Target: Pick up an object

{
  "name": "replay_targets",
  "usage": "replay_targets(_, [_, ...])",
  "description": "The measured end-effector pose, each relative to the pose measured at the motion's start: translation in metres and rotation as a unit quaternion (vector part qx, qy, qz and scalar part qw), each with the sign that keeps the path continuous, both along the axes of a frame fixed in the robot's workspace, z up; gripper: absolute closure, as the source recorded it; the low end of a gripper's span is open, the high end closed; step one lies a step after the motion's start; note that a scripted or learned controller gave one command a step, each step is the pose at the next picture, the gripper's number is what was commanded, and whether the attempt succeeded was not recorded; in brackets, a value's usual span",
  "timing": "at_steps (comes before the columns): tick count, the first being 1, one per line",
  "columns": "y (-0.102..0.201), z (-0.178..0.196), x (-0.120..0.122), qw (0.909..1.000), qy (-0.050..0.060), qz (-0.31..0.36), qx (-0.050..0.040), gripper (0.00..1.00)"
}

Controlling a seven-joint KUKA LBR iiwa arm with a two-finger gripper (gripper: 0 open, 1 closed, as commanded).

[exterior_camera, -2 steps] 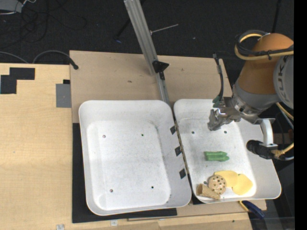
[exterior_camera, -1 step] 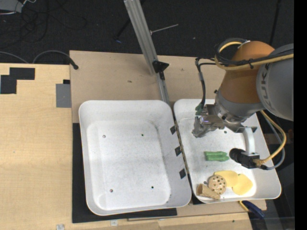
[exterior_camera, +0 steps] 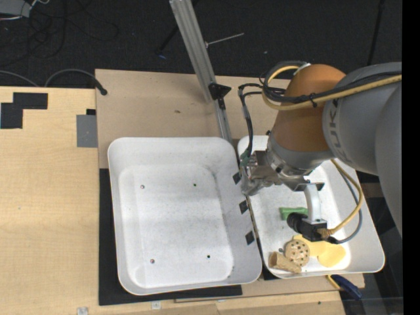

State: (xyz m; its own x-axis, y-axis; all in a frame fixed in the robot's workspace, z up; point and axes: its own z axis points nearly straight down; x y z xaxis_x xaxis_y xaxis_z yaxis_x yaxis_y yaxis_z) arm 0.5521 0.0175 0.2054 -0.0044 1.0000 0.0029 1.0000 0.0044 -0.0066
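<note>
The right bin (exterior_camera: 367, 258) holds a small green piece (exterior_camera: 292, 212), a flat yellow piece (exterior_camera: 332, 255), a round brown object with pale dots (exterior_camera: 298, 249) and a tan wedge (exterior_camera: 282, 262), all near its front. My gripper (exterior_camera: 251, 181) hangs low under the orange-banded wrist, over the right bin's left wall, up and to the left of the green piece. The wrist hides most of the bin's far half. Nothing shows between the fingers.
The left bin (exterior_camera: 131, 156) is a shallow white tray with a few small dark specks. A slanted metal rail (exterior_camera: 197, 51) rises behind the bins. A blue item (exterior_camera: 344, 283) lies on the bench just outside the right bin's front edge.
</note>
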Motion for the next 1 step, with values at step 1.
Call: replay_targets(1, [0.0576, 0.0018, -0.02, 1.0, 0.0, 0.0, -0.0001, 1.0])
